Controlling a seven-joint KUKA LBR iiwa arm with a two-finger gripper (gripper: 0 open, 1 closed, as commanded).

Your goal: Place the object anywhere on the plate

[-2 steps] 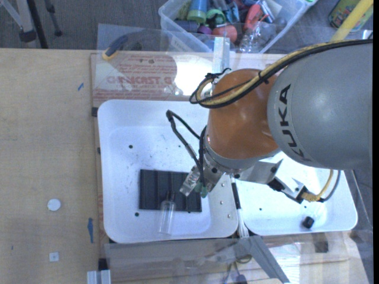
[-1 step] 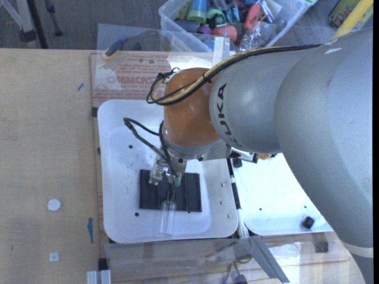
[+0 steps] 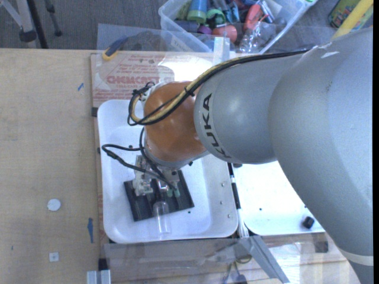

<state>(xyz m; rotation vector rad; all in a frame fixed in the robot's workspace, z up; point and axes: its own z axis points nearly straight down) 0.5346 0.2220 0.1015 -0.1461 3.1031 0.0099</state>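
My gripper hangs low over the front part of the left white bin, its black base pointing down at the bin floor. The arm's orange band and grey body cover the back and middle of that bin. A small dark object lies in the right bin, near its front right, well apart from the gripper. Nothing can be made out between the gripper and the bin floor.
A clear tub of coloured toys stands beyond the bins. A printed cardboard sheet lies behind the left bin. A small white disc sits on the wooden bench at the left. Loose cables hang near the wrist.
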